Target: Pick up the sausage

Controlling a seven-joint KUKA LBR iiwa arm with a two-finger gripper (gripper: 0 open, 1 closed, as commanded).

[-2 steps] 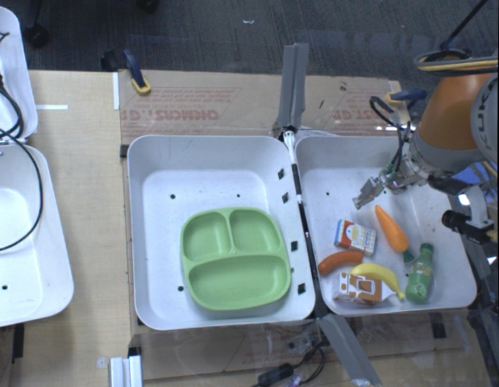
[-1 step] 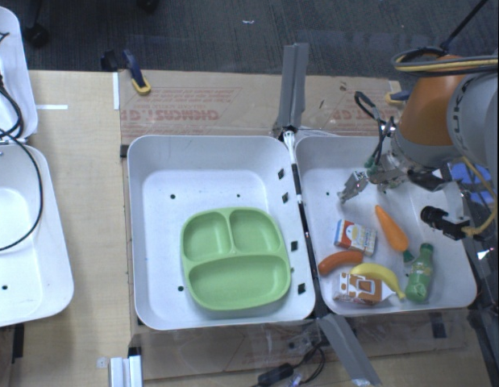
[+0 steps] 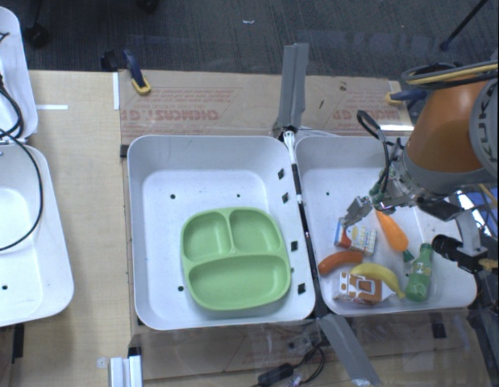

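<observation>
We see the sausage lying in the right bin, near its left wall. Our gripper hovers just beyond it, fingers apart, holding nothing, beside a carrot.

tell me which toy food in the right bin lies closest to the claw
The orange carrot, lying just below the claw. The sausage, banana and green bottle all lie farther toward the bin's front edge.

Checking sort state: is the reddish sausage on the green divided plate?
No, the reddish sausage lies in the right white bin, beside the yellow banana.
</observation>
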